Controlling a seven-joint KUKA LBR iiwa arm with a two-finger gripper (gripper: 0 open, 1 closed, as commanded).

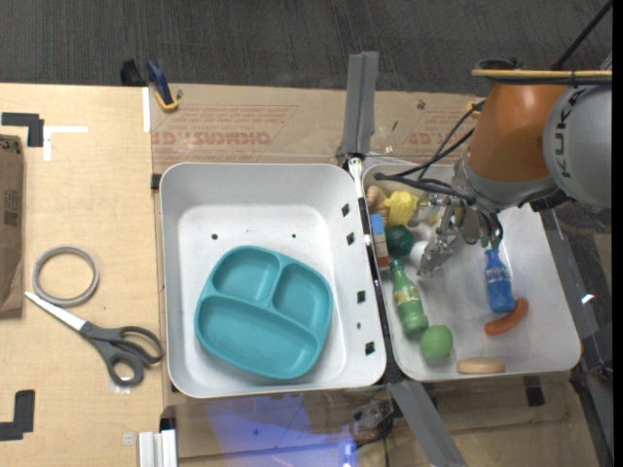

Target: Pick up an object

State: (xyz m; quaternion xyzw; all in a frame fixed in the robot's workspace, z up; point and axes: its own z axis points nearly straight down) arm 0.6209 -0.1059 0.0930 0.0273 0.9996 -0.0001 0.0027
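My gripper (440, 244) hangs low in the right bin (545, 261), under the orange wrist band, over the bin's upper middle. Just left of it lie a yellow toy (400, 205), a dark green piece (398, 237) and a small white piece (419, 252). A green bottle (409, 301) lies below them, with a green ball (437, 342) at its lower end. To the right of the gripper lies a blue bottle (498, 282), with a red sausage-shaped toy (506, 320) and a tan stick (481, 365) below it. Nothing shows between the gripper's tips.
The left bin (195, 202) holds a teal divided plate (264, 310). Small blue and brown items (378, 236) line the right bin's left wall. Scissors (102, 337) and a tape roll (65, 274) lie on the board at left. Cables trail from the arm across the bin's top.
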